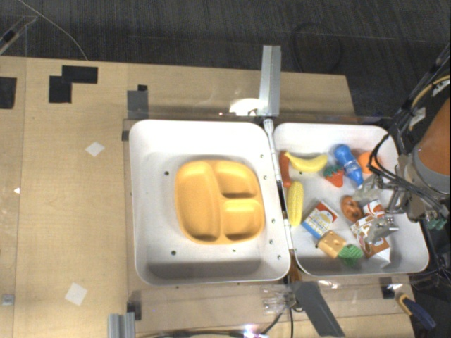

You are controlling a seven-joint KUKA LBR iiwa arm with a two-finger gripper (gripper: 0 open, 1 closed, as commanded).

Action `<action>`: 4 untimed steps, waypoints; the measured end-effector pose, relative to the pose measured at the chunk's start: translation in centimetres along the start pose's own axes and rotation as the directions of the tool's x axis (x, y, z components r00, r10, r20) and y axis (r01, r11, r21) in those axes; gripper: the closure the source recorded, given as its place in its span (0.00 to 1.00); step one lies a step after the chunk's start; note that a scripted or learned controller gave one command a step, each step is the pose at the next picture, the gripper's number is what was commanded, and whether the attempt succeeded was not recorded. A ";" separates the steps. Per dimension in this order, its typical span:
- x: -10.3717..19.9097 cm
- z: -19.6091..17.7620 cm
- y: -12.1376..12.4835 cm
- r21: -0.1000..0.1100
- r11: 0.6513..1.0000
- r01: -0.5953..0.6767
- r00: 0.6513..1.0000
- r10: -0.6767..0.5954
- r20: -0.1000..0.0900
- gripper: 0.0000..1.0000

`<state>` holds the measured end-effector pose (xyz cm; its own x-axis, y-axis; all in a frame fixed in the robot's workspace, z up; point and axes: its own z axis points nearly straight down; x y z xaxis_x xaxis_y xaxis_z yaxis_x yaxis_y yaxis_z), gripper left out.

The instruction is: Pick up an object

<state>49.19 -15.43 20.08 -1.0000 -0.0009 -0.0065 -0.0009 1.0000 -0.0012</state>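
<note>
Objects (331,206) are lying in the right bin (416,263) — the gripper (380,220) is hovering over a packet (372,229), finger state unclear.

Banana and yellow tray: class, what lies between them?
In the camera view, the red item and the two bins' adjoining white rims lie between the banana and the yellow tray.

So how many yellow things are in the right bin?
2: a banana near the bin's far left corner, and a corn cob lying along the left wall below it. More could be hidden under the gripper and clutter.
</note>
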 end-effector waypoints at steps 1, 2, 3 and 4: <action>0.0 0.0 0.0 0.000 1.000 0.000 1.000 0.000 0.000 0.00; 0.4 9.6 -4.0 -0.001 1.000 -0.020 1.000 0.020 -0.004 0.00; -6.6 11.0 -5.1 -0.001 0.950 -0.311 0.950 0.311 0.015 0.00; -13.9 10.8 -5.5 0.016 0.909 -0.416 0.906 0.416 -0.079 0.00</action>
<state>63.22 -20.94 9.34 -0.9070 0.4149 0.0726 0.4150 0.9097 -0.0143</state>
